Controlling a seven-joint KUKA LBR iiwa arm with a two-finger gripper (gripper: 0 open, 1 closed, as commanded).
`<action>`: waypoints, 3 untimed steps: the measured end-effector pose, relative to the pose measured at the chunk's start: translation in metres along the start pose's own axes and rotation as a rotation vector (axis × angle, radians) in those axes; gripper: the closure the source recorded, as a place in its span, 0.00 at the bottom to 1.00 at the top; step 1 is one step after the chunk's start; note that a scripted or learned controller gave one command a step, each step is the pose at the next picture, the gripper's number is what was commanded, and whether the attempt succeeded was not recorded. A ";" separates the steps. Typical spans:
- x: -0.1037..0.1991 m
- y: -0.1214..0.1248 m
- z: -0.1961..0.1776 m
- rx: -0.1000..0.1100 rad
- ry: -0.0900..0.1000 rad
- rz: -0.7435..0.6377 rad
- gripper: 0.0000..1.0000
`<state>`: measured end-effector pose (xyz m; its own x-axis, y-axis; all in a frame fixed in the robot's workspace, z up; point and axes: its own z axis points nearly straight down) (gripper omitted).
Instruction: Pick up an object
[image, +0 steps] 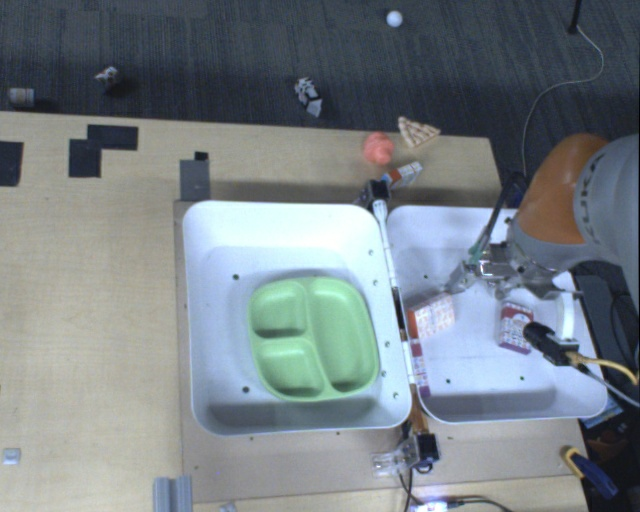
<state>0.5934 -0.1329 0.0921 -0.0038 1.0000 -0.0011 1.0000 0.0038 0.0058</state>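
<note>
In the right bin (470, 400), a small pale box with a red-dotted pattern (432, 317) lies near the left wall. A red and white packet (514, 328) lies further right. My gripper (487, 270) hangs over the bin's back half, above and between these two things, with the grey and orange arm (575, 205) behind it. Nothing is visible between its fingers. The left bin (215, 300) holds a green divided plate (312, 337).
On the bench behind the bins lie a pink ball (378, 148), a wedge-shaped toy (418, 131) and a small orange and white item (402, 175). A dark block (195, 178) stands at the left bin's back corner. Cables run along the right bin's right edge.
</note>
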 end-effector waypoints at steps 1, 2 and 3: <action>0.022 -0.065 0.005 -0.003 -0.001 0.002 0.00; 0.022 -0.062 -0.007 -0.009 -0.001 0.000 1.00; -0.074 -0.035 -0.040 0.001 -0.002 0.002 1.00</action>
<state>0.5587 -0.2072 0.1318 -0.0017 1.0000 -0.0029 1.0000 0.0017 0.0050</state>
